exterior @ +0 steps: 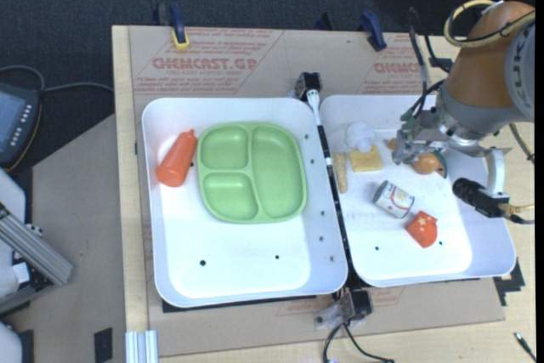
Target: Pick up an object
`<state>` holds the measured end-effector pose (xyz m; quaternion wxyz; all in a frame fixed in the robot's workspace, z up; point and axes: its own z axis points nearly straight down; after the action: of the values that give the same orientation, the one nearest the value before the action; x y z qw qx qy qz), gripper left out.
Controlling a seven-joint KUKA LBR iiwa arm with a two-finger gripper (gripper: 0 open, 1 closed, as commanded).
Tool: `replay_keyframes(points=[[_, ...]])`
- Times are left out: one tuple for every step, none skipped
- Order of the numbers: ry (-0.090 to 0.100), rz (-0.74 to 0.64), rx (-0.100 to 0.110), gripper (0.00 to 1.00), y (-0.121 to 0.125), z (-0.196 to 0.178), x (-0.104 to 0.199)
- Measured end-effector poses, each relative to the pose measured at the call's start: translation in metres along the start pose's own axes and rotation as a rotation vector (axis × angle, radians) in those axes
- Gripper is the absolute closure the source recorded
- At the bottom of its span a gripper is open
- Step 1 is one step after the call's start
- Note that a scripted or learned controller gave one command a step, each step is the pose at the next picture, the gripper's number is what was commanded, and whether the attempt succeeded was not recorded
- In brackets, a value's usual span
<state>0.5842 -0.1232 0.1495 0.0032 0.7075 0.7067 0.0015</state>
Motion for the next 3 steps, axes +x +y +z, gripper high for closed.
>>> replay_keyframes(points=[[0.001,-0.002,0.001,1.0,0.001,-0.043,0.002],[0.001,-0.002,0.0,1.0,0.003,-0.078,0.002],[0.005,0.0,0.012,1.0,-0.045,-0.067,0.023]])
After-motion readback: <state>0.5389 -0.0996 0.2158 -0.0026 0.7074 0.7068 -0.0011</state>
